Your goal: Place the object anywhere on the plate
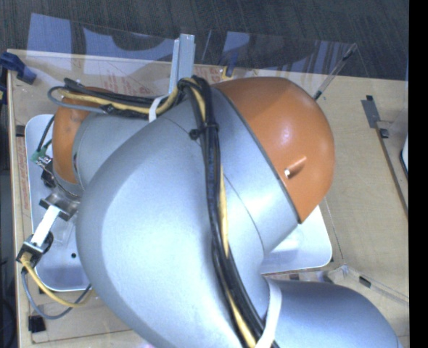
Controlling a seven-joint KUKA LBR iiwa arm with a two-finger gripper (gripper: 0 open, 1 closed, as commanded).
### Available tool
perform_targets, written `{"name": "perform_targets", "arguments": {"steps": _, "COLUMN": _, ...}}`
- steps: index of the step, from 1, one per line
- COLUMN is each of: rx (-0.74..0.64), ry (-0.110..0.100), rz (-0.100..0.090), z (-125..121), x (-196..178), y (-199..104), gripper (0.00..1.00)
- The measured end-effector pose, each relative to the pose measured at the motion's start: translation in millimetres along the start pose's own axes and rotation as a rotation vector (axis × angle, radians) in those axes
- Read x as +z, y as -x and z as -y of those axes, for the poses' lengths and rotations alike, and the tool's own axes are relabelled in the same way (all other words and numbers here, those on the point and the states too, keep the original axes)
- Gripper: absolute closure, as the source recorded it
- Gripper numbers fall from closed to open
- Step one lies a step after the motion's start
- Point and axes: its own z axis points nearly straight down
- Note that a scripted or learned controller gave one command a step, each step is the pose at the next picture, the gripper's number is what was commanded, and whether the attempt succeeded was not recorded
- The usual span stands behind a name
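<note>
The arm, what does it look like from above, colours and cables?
The arm is bulky, with smooth rounded grey casings and a glossy orange dome at one joint. A bundle of black and yellow cables runs along it, cinched by a white tie.

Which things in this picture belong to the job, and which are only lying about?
Job: grey robot arm with orange dome; shallow white plastic bin at left; second white bin at right.
Lying about: blue clamp at the bench corner; clear plastic sheets.
</note>
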Motion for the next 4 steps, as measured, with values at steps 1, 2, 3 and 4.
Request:
{"name": "perform_targets", "arguments": {"steps": 1, "rx": -0.137, "ry": 0.001, "rz": -0.002, "z": -4.4, "x": -189.0, "y": 14.2, "gripper": 1.00}}
{"name": "perform_targets", "arguments": {"steps": 2, "rx": -0.245, "ry": 0.001, "rz": 0.003, "z": 17.0, "x": -124.6, "y": 63.9, "gripper": 1.00}}
{"name": "perform_targets", "arguments": {"steps": 3, "rx": -0.253, "ry": 0.000, "rz": 0.003, "z": -23.5, "x": -22.3, "y": 129.2, "gripper": 1.00}}
{"name": "perform_targets", "arguments": {"steps": 4, "rx": 0.072, "ry": 0.002, "rz": -0.004, "z": -22.9, "x": -2.8, "y": 127.3, "gripper": 1.00}}
